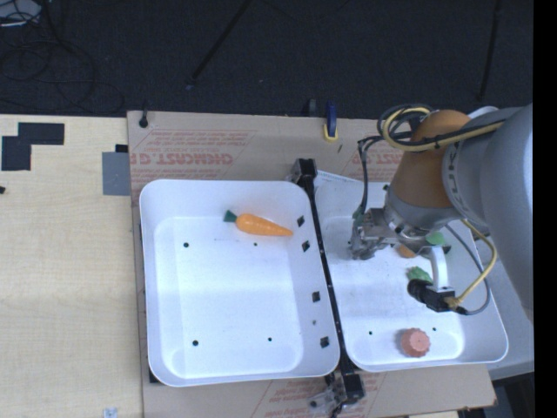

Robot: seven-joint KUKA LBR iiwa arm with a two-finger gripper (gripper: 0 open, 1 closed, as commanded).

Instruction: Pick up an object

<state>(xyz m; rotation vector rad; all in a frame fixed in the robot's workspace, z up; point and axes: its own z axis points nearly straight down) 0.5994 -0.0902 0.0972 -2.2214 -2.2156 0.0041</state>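
Gripper (365, 244) low in right bin (487, 342), grip state unclear, carrot (259, 225) in left bin (165, 320)

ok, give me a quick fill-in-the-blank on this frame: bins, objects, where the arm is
1. The toy carrot lies in the ____ bin of the camera view.
2. The gripper is over the ____ bin.
3. The round pink object sits near that bin's ____ edge.
4. The carrot's leafy end is ____ in colour.

Missing words: left; right; front; green
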